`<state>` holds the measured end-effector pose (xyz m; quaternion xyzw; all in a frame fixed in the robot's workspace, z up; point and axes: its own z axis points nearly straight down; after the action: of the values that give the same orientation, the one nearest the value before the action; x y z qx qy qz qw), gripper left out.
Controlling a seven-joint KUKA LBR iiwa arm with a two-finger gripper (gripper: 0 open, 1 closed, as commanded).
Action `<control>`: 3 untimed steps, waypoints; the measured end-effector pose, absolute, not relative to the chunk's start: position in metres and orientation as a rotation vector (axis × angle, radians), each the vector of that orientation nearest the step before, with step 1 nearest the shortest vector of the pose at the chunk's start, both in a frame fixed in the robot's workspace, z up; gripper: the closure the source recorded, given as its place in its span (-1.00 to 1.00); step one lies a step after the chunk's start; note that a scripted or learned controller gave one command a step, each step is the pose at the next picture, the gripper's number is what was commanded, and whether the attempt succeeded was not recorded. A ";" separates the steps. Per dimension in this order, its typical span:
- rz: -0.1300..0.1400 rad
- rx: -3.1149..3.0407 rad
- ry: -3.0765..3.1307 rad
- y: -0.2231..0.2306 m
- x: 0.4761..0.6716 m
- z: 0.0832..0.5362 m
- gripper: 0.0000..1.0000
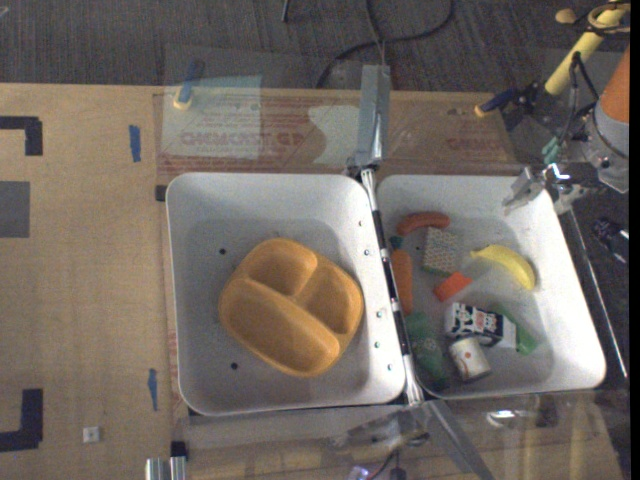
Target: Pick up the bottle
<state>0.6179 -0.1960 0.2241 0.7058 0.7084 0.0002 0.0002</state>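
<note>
claw: my two-finger metal gripper [537, 182] is parked up at the far right corner of the right-hand shallow white bin [580, 298], over the rim. Honestly can't tell how it's set from this angle, and nothing is in it as far as I can see.

bottle: I'm reading the small white bottle with the black-and-white printed label [478, 328] as the target. It's lying on its side in the near half of the right bin, touching a white cup-like tub [470, 358] just in front of it, with a green piece [525, 342] at its right end.

clutter: yellow plastic banana [507, 264], orange wedge [452, 286], orange toy carrot [402, 278], red sausage [424, 222] and a speckled grey sponge block [437, 249] all sit between claw and bottle or beside that line.

other bin: left-hand white bin [200, 218] has an orange divided plastic tray [290, 306], not my problem.

progress: basically zero. Bottle is down in the bin, well apart from the claw. Left to do: move over it, descend, close, lift.

worry: the tub crowding it could spoil the grab, I reckon.
</note>
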 end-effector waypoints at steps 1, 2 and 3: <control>0.001 1.921 2.485 -0.153 0.635 0.202 -1.00; 0.002 1.853 2.535 -0.176 0.598 0.129 -1.00; 0.001 1.994 2.427 -0.176 0.507 0.113 -1.00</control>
<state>0.5071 -0.1756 0.1125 0.6348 0.7726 0.0003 0.0004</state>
